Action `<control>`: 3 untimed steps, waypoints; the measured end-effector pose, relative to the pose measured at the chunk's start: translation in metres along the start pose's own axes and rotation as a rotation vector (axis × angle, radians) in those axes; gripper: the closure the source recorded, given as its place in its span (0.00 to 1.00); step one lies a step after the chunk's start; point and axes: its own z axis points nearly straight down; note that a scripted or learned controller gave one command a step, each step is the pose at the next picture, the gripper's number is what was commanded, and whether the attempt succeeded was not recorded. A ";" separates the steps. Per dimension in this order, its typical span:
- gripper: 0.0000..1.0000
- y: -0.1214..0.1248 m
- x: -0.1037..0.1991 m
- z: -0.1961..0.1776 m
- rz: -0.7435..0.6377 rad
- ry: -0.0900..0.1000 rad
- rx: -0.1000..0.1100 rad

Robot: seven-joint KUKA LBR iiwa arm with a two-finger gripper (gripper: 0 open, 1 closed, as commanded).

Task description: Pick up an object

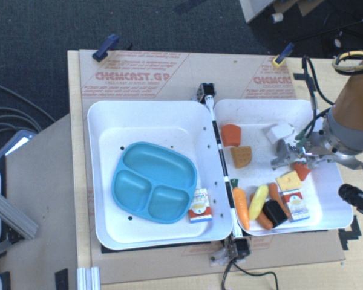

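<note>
1. The claw point(282, 154) hangs low over the right bin point(254, 110), just left of the yellow cheese block point(288, 181); whether it is released or clenched, I cannot tell.
2. Near it sits a red piece point(301, 171), touching the cheese block's far-right corner.
3. Crowded near edge: carrot point(241, 207), yellow banana point(258, 201), black block point(274, 212), small carton point(295, 203).
4. Orange block point(231, 135) and tan bread piece point(241, 156) sit along the left wall, open floor beside them.
5. The left bin point(103, 162) holds a blue divided plate point(154, 181) and a second carton point(199, 205).
</note>
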 end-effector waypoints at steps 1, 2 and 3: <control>0.00 0.018 -0.041 0.116 0.001 -0.001 -0.001; 1.00 0.020 -0.043 0.103 0.002 -0.005 -0.009; 1.00 0.044 0.016 0.045 -0.002 0.000 -0.002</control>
